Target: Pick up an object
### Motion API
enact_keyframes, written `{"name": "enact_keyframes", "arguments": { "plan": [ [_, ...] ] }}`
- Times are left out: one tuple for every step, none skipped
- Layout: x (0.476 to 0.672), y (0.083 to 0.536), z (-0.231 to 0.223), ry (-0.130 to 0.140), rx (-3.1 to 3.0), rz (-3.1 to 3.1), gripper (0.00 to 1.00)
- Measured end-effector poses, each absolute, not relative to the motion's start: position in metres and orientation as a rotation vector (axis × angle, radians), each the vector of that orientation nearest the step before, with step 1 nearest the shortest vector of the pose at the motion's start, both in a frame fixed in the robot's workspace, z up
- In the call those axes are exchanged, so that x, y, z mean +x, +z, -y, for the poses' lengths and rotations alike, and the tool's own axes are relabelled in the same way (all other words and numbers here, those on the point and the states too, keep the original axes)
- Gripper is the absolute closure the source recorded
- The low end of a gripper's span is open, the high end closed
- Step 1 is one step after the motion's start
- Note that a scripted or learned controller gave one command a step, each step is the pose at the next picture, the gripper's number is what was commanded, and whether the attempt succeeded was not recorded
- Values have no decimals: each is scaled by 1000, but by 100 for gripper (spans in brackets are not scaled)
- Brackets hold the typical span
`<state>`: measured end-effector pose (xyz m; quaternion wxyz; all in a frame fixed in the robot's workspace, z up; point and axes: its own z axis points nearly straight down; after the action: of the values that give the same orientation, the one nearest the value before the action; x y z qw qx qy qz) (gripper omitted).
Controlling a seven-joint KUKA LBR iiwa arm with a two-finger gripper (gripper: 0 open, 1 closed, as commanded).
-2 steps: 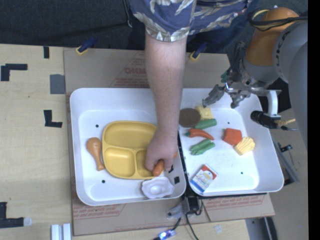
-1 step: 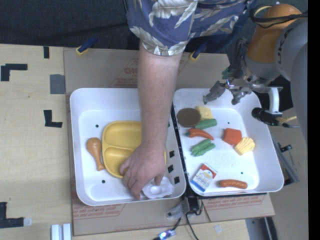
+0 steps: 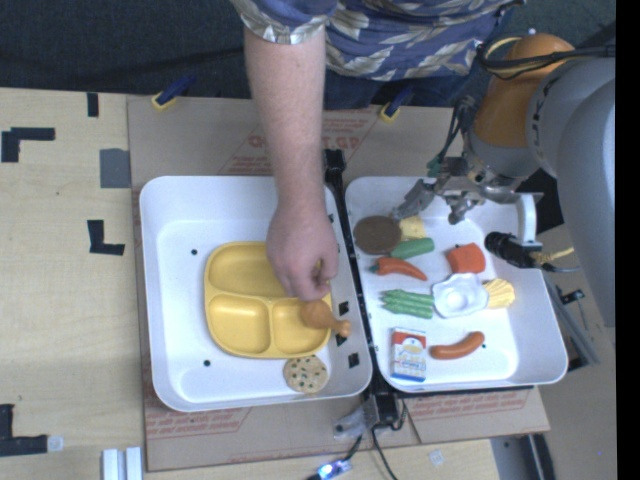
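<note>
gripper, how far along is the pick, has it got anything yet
Nothing looks picked yet. The gripper hovers over the far edge of the right bin, nothing visible in it. A person's hand is in the left bin, holding a chicken drumstick over the yellow tray. Still left: descending on an item, such as the brown patty, and lifting it.

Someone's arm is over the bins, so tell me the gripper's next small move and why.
Probably hold the gripper above the right bin for now: a person's hand is in the left bin, at the yellow tray, close to the divider.
</note>
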<state>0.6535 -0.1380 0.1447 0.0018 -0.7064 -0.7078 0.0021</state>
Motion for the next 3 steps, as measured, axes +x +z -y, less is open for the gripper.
{"name": "enact_keyframes", "arguments": {
  "plan": [
    [654,92,137,1,-2219,2223,0],
    [654,105,136,1,-2217,2227,100],
    [662,164,129,-4,-2222,2226,100]
  ]
}}
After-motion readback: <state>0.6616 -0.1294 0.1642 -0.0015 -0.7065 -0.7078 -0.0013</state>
